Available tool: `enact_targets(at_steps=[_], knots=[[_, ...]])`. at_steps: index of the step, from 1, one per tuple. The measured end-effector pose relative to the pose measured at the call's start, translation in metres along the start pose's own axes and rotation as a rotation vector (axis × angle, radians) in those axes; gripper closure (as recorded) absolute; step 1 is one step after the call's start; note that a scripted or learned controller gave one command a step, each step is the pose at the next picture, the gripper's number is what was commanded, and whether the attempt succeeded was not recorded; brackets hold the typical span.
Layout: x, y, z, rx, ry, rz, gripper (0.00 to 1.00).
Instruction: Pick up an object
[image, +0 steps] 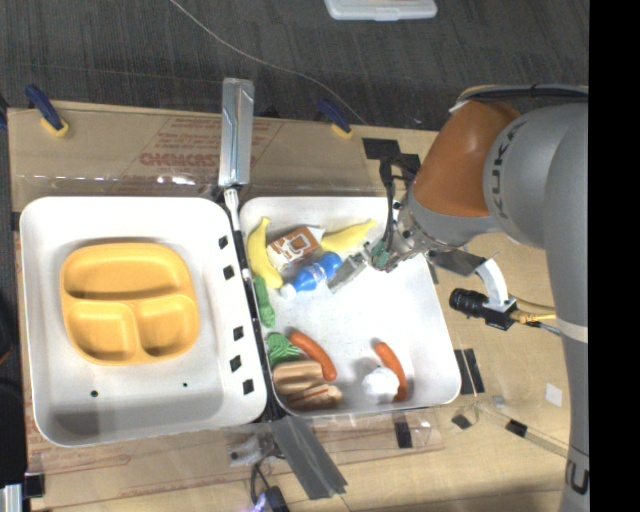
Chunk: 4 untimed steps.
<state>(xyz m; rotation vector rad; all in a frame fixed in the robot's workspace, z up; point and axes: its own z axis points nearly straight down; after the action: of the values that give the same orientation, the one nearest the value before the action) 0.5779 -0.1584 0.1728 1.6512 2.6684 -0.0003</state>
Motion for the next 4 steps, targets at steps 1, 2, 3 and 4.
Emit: enact_targets(at_steps=[1, 2, 3, 4], knots=[[0.002, 0.091, 0.050, -0.004, -0.002, -0.273, 0.00], [0.032, 0.045, 0.079, 0.001, -0.001, -0.041, 0.00], [0.031, 0.034, 0.005, -0.002, 0.000, -0.190, 0.00], [0.044, 0.042, 0.080, 0.000, 0.000, 0.138, 0.00]])
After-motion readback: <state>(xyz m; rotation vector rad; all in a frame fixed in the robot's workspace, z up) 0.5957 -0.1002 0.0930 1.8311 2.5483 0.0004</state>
